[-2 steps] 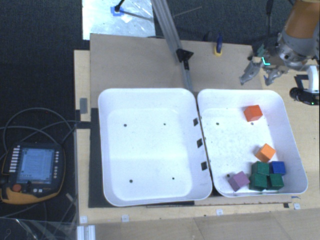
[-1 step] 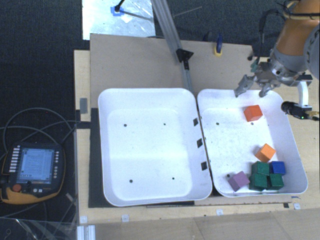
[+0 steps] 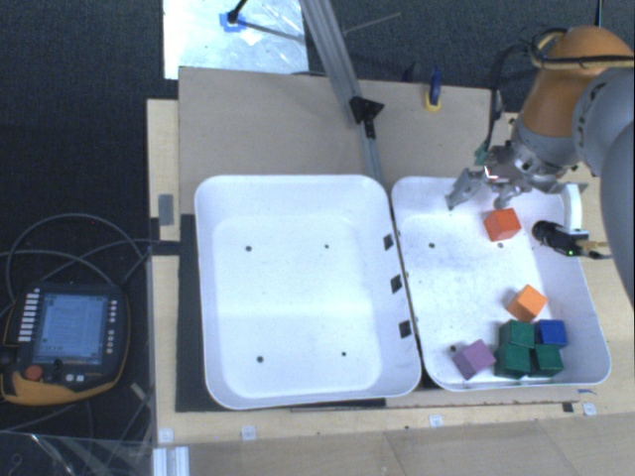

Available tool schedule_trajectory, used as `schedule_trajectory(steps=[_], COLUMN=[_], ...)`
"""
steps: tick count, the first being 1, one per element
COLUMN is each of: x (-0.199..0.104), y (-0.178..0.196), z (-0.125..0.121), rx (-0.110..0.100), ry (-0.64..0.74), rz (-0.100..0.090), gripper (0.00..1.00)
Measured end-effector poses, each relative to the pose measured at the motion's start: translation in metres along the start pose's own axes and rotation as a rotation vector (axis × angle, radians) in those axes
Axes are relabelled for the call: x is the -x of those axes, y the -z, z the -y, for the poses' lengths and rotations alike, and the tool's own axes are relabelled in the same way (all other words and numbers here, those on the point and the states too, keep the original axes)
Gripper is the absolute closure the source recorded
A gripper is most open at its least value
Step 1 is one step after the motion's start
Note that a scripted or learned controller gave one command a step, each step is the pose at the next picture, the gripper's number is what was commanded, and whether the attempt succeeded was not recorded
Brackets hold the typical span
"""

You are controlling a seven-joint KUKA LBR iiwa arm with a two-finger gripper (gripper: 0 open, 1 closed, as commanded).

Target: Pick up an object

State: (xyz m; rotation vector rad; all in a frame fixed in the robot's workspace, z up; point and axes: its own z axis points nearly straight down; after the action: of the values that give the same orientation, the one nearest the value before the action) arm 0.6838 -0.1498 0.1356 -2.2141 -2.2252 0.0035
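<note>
**Ana:** Nearest the camera, low in the right bin (image 3: 580,300), what sits there?

**Ben:** Small blocks huddle in its near right corner: a purple block (image 3: 474,358), green blocks (image 3: 517,349) and a blue block (image 3: 551,332) touching them, with a light orange block (image 3: 528,301) just behind.

**Ana:** And the likely pick?

**Ben:** A red-orange cube (image 3: 502,224), matte and sharp-edged, lies alone in the far half of that bin, just beside the gripper (image 3: 485,195).

**Ana:** Jaws?

**Ben:** Spread apart, two grey metal fingers with nothing between them, hanging over the bin's far rim.

**Ana:** Surfaces?

**Ben:** Both bins are smooth white plastic with rounded corners; the left bin (image 3: 213,266) shows small dark dots on its floor.
</note>
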Motion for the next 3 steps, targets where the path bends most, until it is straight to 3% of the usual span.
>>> schedule_trajectory(steps=[1, 2, 3], x=[-0.001, 0.0, -0.004], y=[-0.046, -0.032, 0.014], z=[-0.002, -0.003, -0.005], rx=[0.008, 0.011, 0.011], ry=[0.001, 0.004, 0.0], rz=[0.001, 0.003, 0.001], gripper=[0.0, 1.0, 1.0])
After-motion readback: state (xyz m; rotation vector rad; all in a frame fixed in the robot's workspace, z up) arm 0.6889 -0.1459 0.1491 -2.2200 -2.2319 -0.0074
